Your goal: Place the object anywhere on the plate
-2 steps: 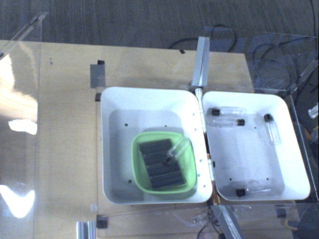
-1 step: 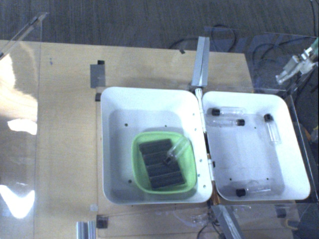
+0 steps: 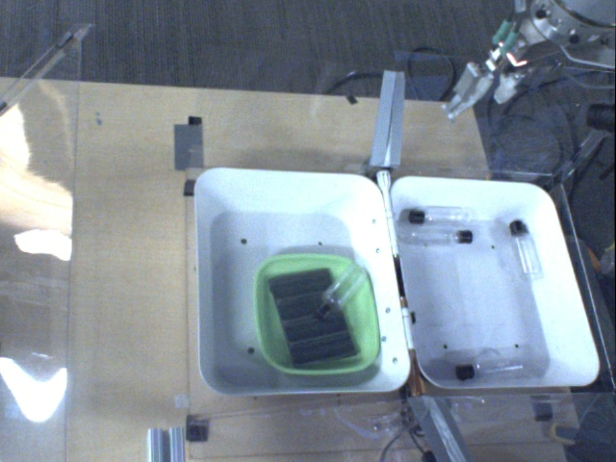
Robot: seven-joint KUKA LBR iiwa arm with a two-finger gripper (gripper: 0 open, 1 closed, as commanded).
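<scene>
A green square plate (image 3: 267, 301) sits in the left white bin (image 3: 221, 258). On it rests a dark ridged block (image 3: 306, 320), and a clear tube with a black cap (image 3: 340, 291) lies slantwise across the plate's right side, partly on the block. My gripper (image 3: 481, 89) hangs high at the upper right, beyond the far edge of the right bin (image 3: 568, 287), far from the plate. It is open and nothing is between its fingers.
Several clear, black-capped tubes lie in the right bin: a pair near its far left (image 3: 438, 224), one at the far right (image 3: 524, 250) and one by the near wall (image 3: 486, 364). A grey metal post (image 3: 388, 123) stands behind the seam between the bins.
</scene>
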